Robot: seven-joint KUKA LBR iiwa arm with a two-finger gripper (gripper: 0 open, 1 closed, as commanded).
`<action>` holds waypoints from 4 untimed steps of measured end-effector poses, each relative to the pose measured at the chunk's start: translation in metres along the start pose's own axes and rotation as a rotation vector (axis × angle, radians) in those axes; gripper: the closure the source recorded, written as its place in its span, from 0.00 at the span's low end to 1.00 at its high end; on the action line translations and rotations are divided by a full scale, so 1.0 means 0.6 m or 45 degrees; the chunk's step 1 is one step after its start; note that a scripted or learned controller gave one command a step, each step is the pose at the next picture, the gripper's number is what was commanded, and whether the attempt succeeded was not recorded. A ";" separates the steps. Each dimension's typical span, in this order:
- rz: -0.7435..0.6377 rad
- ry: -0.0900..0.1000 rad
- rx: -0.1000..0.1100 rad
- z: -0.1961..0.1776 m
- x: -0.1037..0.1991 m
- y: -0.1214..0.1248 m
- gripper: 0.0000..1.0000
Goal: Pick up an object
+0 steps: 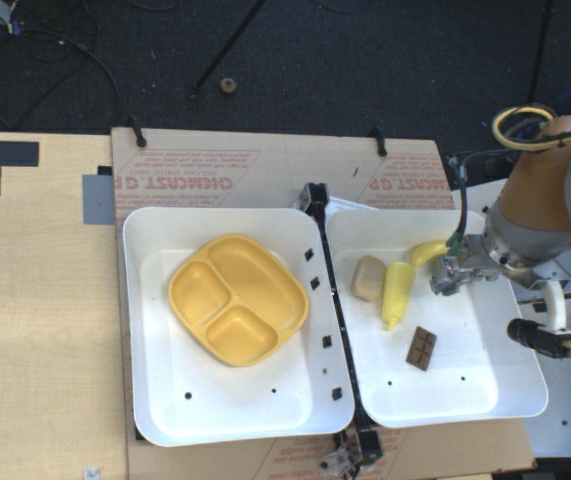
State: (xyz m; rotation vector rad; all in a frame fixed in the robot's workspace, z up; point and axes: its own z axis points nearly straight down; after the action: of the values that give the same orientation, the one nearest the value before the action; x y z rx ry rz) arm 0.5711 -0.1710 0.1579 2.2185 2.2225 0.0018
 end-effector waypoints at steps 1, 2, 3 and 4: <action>0.002 -0.001 0.000 -0.097 -0.015 -0.003 1.00; 0.000 -0.001 -0.001 -0.176 -0.016 0.013 1.00; -0.003 0.003 0.006 -0.175 0.060 0.016 1.00; -0.003 0.002 0.008 -0.147 0.149 0.036 1.00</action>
State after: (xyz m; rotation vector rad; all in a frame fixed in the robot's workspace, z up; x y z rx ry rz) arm 0.5923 -0.0813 0.2463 2.2197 2.2294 -0.0031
